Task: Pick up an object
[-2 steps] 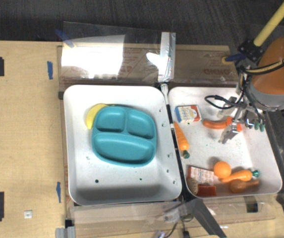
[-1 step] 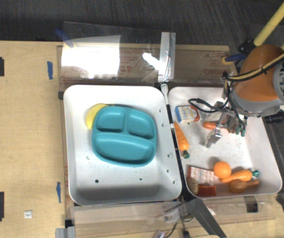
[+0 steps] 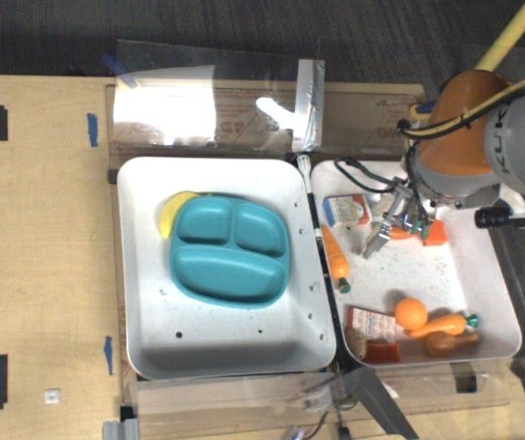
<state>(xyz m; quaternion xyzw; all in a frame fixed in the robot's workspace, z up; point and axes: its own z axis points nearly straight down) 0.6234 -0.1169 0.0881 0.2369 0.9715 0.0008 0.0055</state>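
**Arm over the right bin, nothing seen in its grip**

You were looking down at a slant on a tan cardboard-coloured bench [image 3: 42, 273] marked with black squares and bits of blue tape. Dark grey carpet ran along the top of the view. A clear plastic sheet [image 3: 207, 108] stood behind the bins and caught a bright glare. A yellow pole [image 3: 517, 21] crossed the top right corner.

Two white bins sat side by side, touching along their inner rims. The left bin [image 3: 143, 319] held a teal divided tray [image 3: 230, 250] with three compartments, and a yellow piece [image 3: 170, 211] stuck out from under the tray's upper left edge.

The right bin [image 3: 491, 291] held the loose things. A carrot [image 3: 336, 257] lay along its left wall, orange with a green tip at the lower end. A small printed packet [image 3: 346, 211] lay just above it. Near the front wall you had an orange ball [image 3: 411, 313], a second carrot [image 3: 443, 324] just right of it, a brown piece [image 3: 447, 343] just below, and a red-and-white packet [image 3: 372, 330] in the front left corner. A small orange block [image 3: 435, 233] lay beside the gripper.

The arm came in from the right, its orange band above the wrist. The gripper [image 3: 378, 236] hung over the upper middle of the right bin, tilted down and left. Whether its tool end was spread or pressed together you could not tell.
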